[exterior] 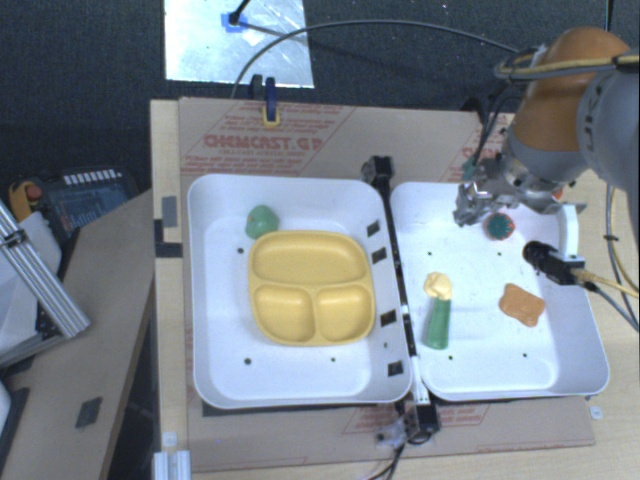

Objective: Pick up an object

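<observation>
My gripper (472,211) hangs over the far part of the right bin (570,368), reaching in from the right. A small teal and red ball (499,226) lies just to its right, close beside it; whether they touch I cannot make out. Nearer the front of that bin a green cylinder (437,323) lies with a pale yellow piece (436,286) at its far end. An orange lump (522,305) rests to the right of them.
The left bin (215,368) holds a yellow divided tray (308,286) and a small green object (262,220) at its far left corner. A black divider (392,268) runs between the bins. Cables loop above the arm.
</observation>
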Controlling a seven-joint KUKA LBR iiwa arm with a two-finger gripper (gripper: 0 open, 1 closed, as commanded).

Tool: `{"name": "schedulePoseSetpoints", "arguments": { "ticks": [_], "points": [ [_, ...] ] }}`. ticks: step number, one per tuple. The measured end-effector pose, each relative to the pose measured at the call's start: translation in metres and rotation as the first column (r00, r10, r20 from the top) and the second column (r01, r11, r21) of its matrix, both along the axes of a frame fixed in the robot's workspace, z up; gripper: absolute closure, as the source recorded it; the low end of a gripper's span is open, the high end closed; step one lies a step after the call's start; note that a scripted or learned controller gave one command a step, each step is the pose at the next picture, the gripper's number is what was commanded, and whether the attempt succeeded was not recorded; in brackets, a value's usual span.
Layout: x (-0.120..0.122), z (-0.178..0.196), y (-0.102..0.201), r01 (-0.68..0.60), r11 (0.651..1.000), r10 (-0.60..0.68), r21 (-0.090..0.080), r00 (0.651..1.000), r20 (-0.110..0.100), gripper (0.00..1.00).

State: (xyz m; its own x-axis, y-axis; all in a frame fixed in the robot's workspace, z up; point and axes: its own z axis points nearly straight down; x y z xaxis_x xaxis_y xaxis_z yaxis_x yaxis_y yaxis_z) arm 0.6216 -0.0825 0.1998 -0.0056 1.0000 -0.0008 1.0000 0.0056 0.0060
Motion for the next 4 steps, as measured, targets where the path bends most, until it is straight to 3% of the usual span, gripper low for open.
{"name": "schedulePoseSetpoints", "arguments": {
  "ticks": [1, 3, 4],
  "points": [
    [0.005, 0.065, -0.001, 0.0, 1.0, 0.0, 0.0, 1.0, 0.003, 1.0],
    [-0.03, 0.062, 0.105, -0.003, 1.0, 0.003, 0.001, 1.0, -0.006, 1.0],
    [-0.06, 0.053, 0.159, -0.004, 1.0, 0.004, 0.003, 1.0, -0.008, 1.0]
  ]
}}
